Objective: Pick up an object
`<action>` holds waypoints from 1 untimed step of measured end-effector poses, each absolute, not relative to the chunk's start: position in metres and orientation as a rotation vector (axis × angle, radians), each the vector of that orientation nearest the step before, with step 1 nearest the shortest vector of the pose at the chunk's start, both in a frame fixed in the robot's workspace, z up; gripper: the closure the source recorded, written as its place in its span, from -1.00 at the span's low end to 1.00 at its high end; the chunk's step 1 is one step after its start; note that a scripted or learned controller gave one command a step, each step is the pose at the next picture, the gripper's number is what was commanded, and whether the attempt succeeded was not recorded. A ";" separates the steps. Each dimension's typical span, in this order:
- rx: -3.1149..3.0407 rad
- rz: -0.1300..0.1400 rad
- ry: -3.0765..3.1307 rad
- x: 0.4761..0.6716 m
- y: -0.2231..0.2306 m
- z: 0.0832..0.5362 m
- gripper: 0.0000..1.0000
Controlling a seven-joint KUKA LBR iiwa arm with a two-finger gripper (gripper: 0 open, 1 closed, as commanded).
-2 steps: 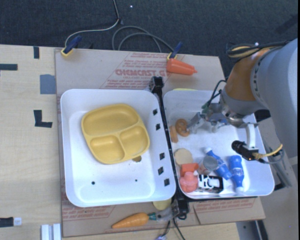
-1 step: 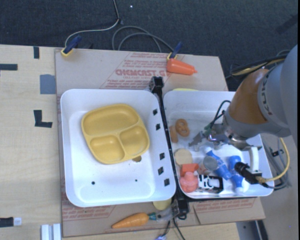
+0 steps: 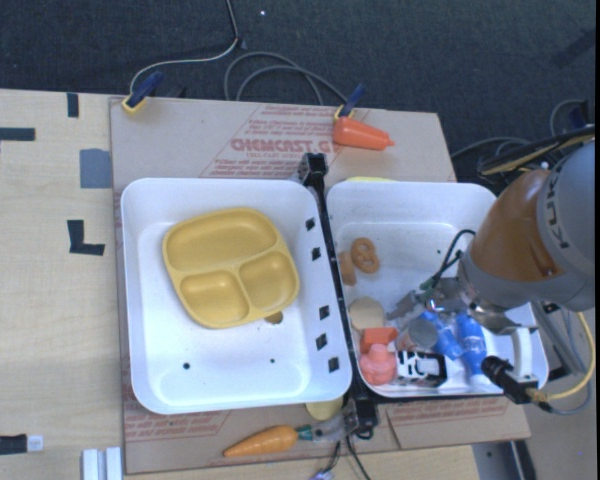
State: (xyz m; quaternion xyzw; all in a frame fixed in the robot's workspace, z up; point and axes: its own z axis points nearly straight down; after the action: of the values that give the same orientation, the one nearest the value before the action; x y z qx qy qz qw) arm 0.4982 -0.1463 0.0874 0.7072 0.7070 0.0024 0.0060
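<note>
Two white bins side by side on the worktop (image 3: 40, 298). Left bin (image 3: 145, 358): a yellow tray (image 3: 230, 265) with three wells, lying flat. Right bin (image 3: 405, 200): a brown pretzel (image 3: 363, 257) near the divider, a tan disc (image 3: 366, 314) below it, a red cup (image 3: 378, 361) at the near rim, a black-and-white piece (image 3: 418, 365) beside that, and a blue bottle (image 3: 457, 337) towards the right wall. Outside the bins: one carrot (image 3: 360, 135) at the far edge of the cardboard, another (image 3: 262, 440) at the near edge.

Arm (image 3: 525, 243) low over the right bin, pincer (image 3: 425, 306) down among the clutter, just above the blue bottle and near the tan disc. State of the pincer: cannot tell, hidden in the tangle of wrist and cable. Nothing visibly lifted clear of the bin floor.

Judgement: reach apparently made, grasp unconfirmed, lift not yet done. Likeliest target the blue bottle, though not certain.
</note>
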 end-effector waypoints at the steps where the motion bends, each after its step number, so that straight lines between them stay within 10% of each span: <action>1: 2.211 0.002 2.207 0.499 -0.149 0.097 1.00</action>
State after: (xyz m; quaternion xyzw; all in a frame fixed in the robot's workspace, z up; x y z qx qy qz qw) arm 0.4993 -0.1489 0.0968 0.7077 0.7064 0.0007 0.0085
